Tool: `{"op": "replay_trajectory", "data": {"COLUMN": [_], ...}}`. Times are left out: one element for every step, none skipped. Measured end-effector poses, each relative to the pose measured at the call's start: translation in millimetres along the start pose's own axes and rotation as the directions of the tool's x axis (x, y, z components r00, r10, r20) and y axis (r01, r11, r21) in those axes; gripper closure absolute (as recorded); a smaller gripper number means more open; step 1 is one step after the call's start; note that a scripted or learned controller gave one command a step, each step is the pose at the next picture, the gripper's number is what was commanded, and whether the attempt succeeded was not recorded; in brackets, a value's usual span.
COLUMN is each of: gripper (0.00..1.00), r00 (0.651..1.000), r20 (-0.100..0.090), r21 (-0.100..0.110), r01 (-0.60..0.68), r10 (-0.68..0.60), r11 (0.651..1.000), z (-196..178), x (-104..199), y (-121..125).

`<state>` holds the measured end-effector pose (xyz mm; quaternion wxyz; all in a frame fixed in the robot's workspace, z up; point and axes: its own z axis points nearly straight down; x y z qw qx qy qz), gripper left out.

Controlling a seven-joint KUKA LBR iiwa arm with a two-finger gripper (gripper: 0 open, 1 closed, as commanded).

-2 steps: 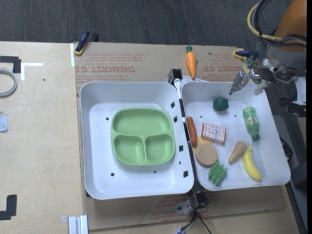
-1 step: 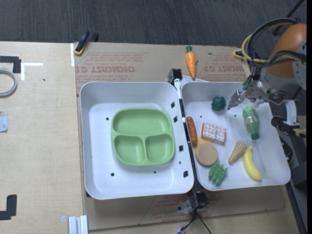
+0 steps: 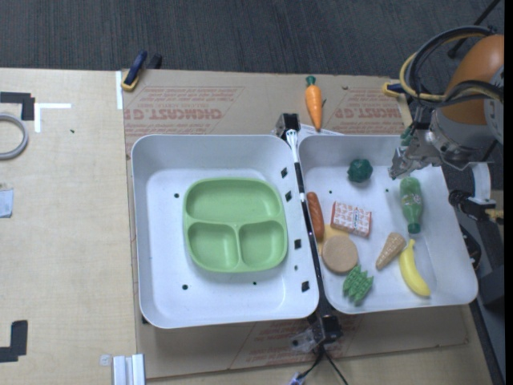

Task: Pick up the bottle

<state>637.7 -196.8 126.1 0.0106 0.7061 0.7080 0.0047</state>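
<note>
The bottle (image 3: 411, 204) is green and translucent and lies on its side in the right bin (image 3: 449, 295), near the bin's right wall, with its cap toward the near side. My gripper (image 3: 403, 165) hangs just above the bottle's far end, at the bin's back right corner. The fingers point down and look close together, and I see nothing between them.
The right bin also holds a broccoli piece (image 3: 360, 170), a sausage (image 3: 315, 215), a red-and-white carton (image 3: 352, 219), a round cookie (image 3: 340, 255), a cone (image 3: 390, 249), a banana (image 3: 414, 270) and a green leafy toy (image 3: 357, 285). A green divided plate (image 3: 235, 224) lies in the left bin. A carrot (image 3: 313, 101) lies behind the bins.
</note>
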Motion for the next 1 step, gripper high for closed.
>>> {"op": "replay_trajectory", "data": {"gripper": [1.00], "r00": [0.960], "r20": [0.000], "r21": [0.023], "r01": [-0.281], "r10": [0.281], "r11": [0.960], "z": [-77.3], "x": [-10.8], "y": [-44.4]}}
